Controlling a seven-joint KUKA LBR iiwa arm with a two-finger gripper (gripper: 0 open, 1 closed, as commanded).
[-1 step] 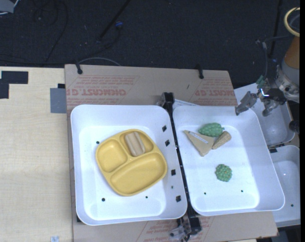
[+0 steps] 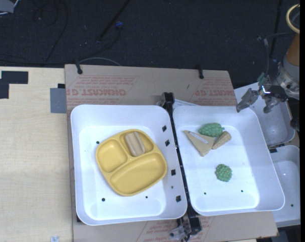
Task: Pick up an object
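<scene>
The right bin [image 2: 263, 185] holds a green bumpy piece [image 2: 211, 129], a tan wedge [image 2: 198, 141] with a smaller tan piece [image 2: 222, 139] leaning beside it, and a small green cluster [image 2: 223, 173] lower down. In the left bin [image 2: 84, 150] lies a yellow divided tray [image 2: 132, 163] with a tan stick [image 2: 135, 144] in one upper compartment. My gripper [image 2: 257, 99] hangs above the right bin's upper right corner, fingers spread open with nothing between them, well apart from the objects.
A black divider with clips [image 2: 173, 155] runs between the two bins. Both bins rest on a cardboard sheet [image 2: 142, 87]. A light wooden bench top [image 2: 26, 155] extends to the left. Cables lie on the dark floor behind.
</scene>
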